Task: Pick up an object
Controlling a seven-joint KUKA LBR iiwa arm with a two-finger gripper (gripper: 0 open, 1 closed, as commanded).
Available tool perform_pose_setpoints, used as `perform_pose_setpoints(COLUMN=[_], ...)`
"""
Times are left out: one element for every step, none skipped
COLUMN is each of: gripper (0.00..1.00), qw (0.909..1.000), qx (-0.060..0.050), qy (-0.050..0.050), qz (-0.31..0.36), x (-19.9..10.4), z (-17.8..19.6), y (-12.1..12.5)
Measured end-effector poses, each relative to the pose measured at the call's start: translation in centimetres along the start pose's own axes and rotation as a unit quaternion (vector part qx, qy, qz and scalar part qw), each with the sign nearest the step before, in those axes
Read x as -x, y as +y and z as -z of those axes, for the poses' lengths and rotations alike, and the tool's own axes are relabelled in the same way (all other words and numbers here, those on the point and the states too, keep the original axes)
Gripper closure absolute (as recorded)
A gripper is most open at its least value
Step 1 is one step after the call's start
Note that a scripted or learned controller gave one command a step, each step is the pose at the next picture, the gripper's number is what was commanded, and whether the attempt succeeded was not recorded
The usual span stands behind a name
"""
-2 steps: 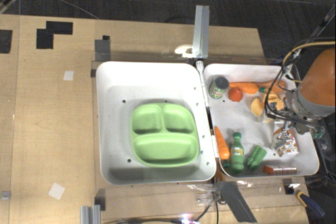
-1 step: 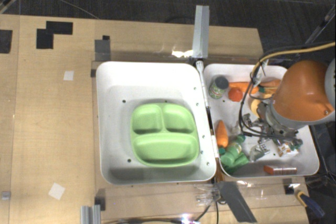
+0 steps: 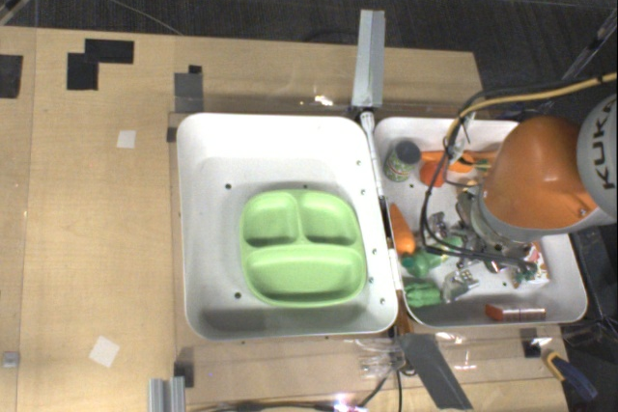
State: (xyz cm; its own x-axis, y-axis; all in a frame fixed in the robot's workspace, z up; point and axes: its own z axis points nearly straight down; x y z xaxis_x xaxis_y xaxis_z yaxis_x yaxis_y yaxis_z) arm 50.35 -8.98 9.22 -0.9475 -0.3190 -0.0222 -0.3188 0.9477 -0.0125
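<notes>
The arm's orange band [image 3: 536, 174] hangs over the right bin [image 3: 570, 299], and the gripper [image 3: 470, 267] points down into the bin's middle, mostly hidden under the wrist and its cables. Around it lie an orange carrot-like piece [image 3: 401, 229] by the bin's left wall, green pieces [image 3: 421, 290] at the front left, and a small reddish-brown stick [image 3: 517, 312] at the front. A small grey-topped can [image 3: 401, 159] and an orange item [image 3: 436, 167] sit at the bin's back left. I see nothing lifted off the bin floor.
The left bin [image 3: 208, 207] holds a light green divided plate [image 3: 302, 246] lying flat in its middle. A grey metal post [image 3: 369, 58] stands behind the wall between the bins. Wooden bench surface [image 3: 87, 236] stretches to the left.
</notes>
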Motion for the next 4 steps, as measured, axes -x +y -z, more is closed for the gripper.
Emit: perform_pose_setpoints(gripper=[0.00, 0.00, 0.00, 0.00], qw=[0.9941, 0.9951, 0.9966, 0.9924], qx=[0.005, 0.002, 0.002, 0.003], qy=[0.006, 0.003, 0.002, 0.002], qz=[0.108, 0.099, 0.082, 0.123], x=[-0.8, 0.6, 8.1, 8.2], z=[1.8, -0.1, -0.4, -0.4], y=[-5.1, -1.4, -2.8, -2.6])
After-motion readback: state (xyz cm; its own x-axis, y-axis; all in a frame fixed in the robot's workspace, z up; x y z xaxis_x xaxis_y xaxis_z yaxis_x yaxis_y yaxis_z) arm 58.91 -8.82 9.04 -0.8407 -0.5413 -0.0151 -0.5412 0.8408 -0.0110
